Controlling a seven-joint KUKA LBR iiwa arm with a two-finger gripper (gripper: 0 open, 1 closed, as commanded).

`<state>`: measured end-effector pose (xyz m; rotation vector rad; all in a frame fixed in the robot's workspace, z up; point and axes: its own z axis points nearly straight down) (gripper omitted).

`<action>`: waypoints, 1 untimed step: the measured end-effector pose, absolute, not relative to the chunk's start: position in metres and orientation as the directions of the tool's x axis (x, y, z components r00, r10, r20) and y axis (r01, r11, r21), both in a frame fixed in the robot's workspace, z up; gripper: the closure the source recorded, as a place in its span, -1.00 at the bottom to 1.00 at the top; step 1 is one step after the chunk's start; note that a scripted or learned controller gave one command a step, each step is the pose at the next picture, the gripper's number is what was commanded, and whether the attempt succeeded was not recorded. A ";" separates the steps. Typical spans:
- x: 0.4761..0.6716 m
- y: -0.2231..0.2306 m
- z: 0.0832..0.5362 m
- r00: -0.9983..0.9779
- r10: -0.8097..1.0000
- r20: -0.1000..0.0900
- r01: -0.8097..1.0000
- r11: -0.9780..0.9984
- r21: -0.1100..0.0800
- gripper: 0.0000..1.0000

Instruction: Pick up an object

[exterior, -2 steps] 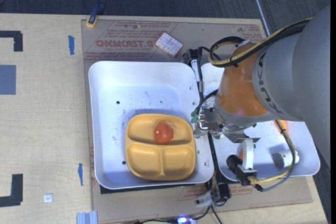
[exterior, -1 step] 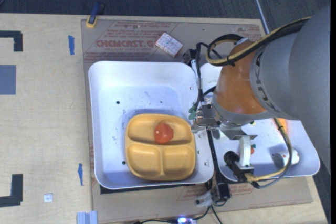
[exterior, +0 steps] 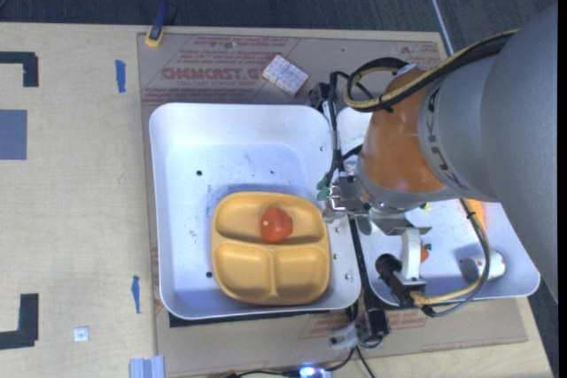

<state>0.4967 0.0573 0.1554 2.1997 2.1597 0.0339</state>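
We are looking down on the grey arm (exterior: 496,119), which is reaching in from the right with its orange band (exterior: 399,150) hanging above the inner edge of the right bin (exterior: 521,268). The pale wooden bench (exterior: 71,217) is carrying a sheet of printed cardboard (exterior: 221,66), and both white bins are sitting on it side by side. The left bin (exterior: 239,146) is holding a yellow tray (exterior: 270,266) with three compartments, lying flat toward the bin's near side. The gripper (exterior: 372,212) is hanging low over the right bin, just beside the wall shared with the left one, and the wrist is covering it from above, so we cannot tell whether it is clenched or released. A small white thing with an orange end (exterior: 487,264) is lying in the right bin, near its right rim. A speckled card (exterior: 283,73) is resting on the cardboard beyond the left bin. A red round thing (exterior: 275,224) is sitting in the tray's long far compartment, apart from the gripper.
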 end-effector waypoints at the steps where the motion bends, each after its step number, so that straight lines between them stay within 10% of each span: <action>1: 0.502 0.064 0.146 0.018 1.000 -0.024 0.998 -0.017 0.054 1.00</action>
